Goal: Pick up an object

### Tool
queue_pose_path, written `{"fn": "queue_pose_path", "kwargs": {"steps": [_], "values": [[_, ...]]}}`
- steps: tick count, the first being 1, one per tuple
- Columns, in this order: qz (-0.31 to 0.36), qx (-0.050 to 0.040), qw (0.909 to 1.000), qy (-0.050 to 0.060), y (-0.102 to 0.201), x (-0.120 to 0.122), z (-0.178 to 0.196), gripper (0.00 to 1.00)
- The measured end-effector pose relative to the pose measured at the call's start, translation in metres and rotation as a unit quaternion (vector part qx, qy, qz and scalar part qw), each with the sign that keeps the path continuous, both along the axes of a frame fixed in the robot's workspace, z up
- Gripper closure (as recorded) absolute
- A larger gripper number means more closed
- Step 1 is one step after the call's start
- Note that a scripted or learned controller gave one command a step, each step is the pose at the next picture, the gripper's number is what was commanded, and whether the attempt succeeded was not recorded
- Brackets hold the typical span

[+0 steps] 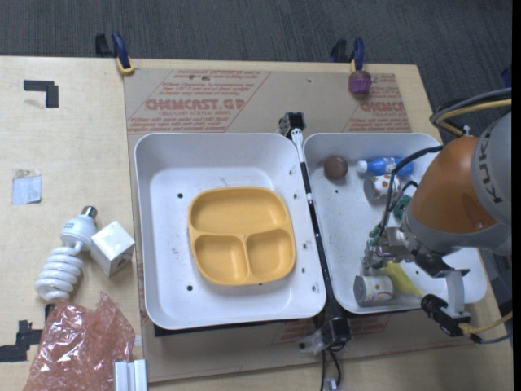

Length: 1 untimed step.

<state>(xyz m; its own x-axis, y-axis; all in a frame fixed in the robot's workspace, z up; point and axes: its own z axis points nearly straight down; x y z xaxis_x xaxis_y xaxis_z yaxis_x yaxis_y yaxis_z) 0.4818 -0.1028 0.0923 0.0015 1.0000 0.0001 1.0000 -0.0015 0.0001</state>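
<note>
Camera view, near: small cup (374, 289) lies tipped in the right bin (342, 218), beside a yellow piece (400, 278); looks light, stiff, likely slippery, best pinched across its sides.
Gripper (378, 253): just above it; finger state cannot be told.
Far: brown ball (335, 167), blue-white bottle (378, 166).

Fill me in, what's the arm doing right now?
The KUKA arm is reaching down into the right bin, its end effector low among the clutter near a small can and a yellow item. No grasp is visible. The left bin holds a yellow divided tray.
</note>
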Motion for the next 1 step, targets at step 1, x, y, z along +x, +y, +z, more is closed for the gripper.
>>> {"fn": "queue_pose_path", "kwargs": {"steps": [1], "values": [[-0.001, -0.0003, 1.0000, -0.001, -0.0006, 0.0012, 0.0099, 1.00]]}}
